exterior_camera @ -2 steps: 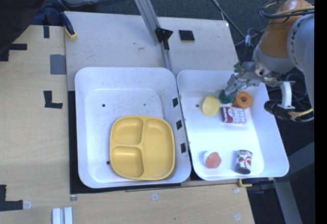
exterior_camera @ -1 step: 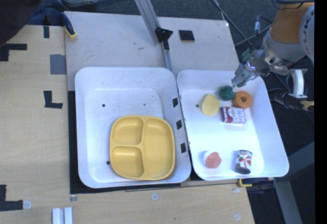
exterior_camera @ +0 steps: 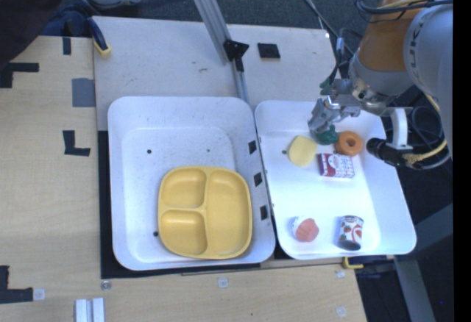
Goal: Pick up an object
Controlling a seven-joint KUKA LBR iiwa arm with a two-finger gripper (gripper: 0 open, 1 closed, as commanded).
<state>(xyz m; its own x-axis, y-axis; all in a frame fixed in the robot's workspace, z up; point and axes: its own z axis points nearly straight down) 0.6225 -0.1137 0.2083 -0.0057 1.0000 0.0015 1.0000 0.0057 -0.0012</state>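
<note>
My gripper (exterior_camera: pixel 322 124) hangs over the back of the right bin (exterior_camera: pixel 383 195), pointing down. A small green object (exterior_camera: pixel 327 137) lies right under its tip; whether it is gripped cannot be made out. A pale yellow lemon-like piece (exterior_camera: pixel 301 151) lies just left of it and an orange doughnut (exterior_camera: pixel 349 142) just right. In front of them sits a red-and-white packet (exterior_camera: pixel 335 165). Near the bin's front edge are a red-and-white round item (exterior_camera: pixel 305 229) and a small can (exterior_camera: pixel 350 231).
The left bin (exterior_camera: pixel 140 129) holds a yellow divided plate (exterior_camera: pixel 206 212) at its front. A metal post (exterior_camera: pixel 213 12) rises slantwise behind the bins. Cables and the arm's grey body (exterior_camera: pixel 412 48) crowd the right bin's back right corner.
</note>
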